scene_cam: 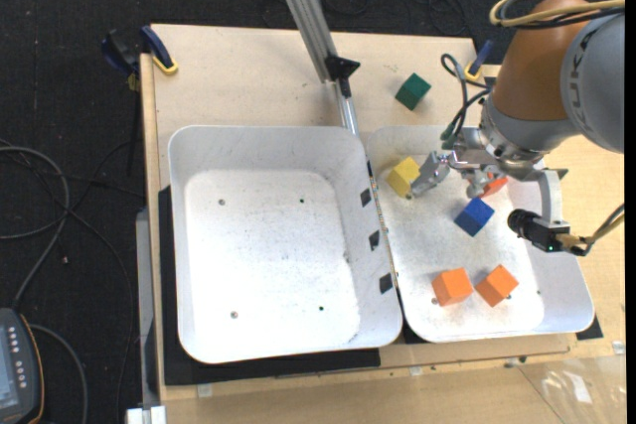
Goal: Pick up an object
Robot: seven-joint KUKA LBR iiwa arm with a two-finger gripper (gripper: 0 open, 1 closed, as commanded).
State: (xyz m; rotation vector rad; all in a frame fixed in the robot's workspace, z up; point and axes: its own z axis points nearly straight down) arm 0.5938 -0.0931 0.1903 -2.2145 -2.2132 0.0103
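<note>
The end effector [433, 176] hangs low in the right bin [566, 313], right beside the yellow cube [402, 177]. I can't tell its state. Looks like the approach; next it needs centring and closing.

Wooden bench [258, 79] with two white bins [268, 243] side by side, green cube [412, 91] beyond them.

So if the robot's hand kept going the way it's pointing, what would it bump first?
Probably the small yellow cube. The hand points left toward it in the right white bin, though its height above the cube is hard to judge.
</note>
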